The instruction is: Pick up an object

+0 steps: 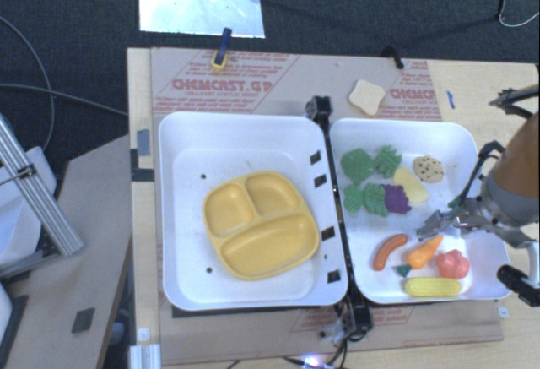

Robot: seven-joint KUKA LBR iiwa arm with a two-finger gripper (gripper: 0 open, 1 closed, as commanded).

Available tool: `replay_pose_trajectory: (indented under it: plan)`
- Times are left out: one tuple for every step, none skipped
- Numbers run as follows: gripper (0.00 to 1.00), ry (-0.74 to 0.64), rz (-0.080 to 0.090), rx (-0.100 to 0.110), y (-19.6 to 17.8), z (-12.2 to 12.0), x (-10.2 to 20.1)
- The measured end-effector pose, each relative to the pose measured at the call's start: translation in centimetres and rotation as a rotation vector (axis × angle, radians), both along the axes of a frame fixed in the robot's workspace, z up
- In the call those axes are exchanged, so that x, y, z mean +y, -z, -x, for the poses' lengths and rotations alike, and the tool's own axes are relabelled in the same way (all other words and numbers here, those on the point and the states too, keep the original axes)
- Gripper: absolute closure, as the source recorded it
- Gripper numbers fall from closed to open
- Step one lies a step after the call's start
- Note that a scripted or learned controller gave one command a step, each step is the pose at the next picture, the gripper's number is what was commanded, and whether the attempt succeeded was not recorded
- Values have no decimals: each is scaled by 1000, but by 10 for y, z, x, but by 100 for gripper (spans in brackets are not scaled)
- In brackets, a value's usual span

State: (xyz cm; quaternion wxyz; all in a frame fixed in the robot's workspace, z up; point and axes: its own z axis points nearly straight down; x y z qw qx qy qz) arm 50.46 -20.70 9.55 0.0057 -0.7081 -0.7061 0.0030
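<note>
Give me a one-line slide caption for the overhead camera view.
Gripper poised over the toy carrot in the right bin; yellow divided plate sits in the left bin.

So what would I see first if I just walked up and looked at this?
Probably the big yellow divided plate, sitting alone in the left white bin. Next, the pile of colourful toy food in the right bin: green leafy pieces, purple grapes, a cookie, a sausage, a carrot, a tomato and corn. The gripper hangs just above the carrot.
</note>
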Motion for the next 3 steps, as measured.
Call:
replay_pose_trajectory:
  plan:
    - [100,-5,5,-16,-16,-6,0]
    - [0,-4,4,-16,-16,-6,0]
    - [0,-3,3,-11,12,19,1]
